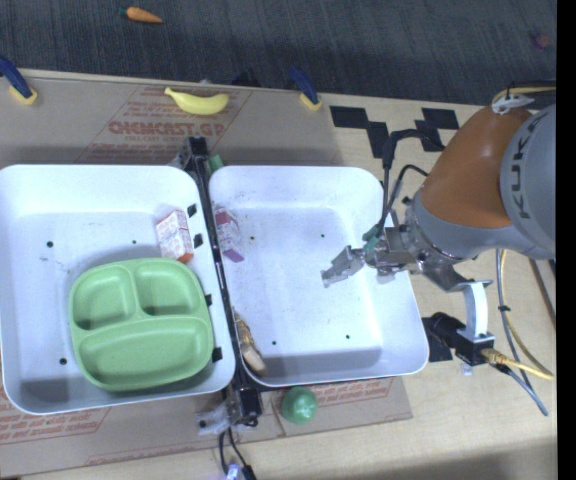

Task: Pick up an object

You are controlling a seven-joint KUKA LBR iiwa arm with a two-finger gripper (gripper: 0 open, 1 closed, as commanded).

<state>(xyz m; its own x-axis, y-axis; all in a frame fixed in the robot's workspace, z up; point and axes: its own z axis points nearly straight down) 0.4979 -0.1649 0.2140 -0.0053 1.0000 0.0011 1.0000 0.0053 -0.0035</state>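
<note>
My gripper (341, 266) hovers over the right half of the right bin (298, 183), with bare white floor beneath it. A red and white packet (226, 234) leans against that bin's left wall, well to the gripper's left. A tan object (249, 354) lies in the bin's near-left corner. In the left bin (8, 268) rests a green divided plate (143, 320), with a small red and white carton (173, 234) just behind it. Nothing is seen held by the gripper.
A green ball (299, 404) sits on the cardboard in front of the right bin. A yellow banana (198, 99) lies on the cardboard behind the bins. Blue clamps (14, 78) hold the cardboard's back edge. An orange carrot (145, 14) lies on the floor beyond.
</note>
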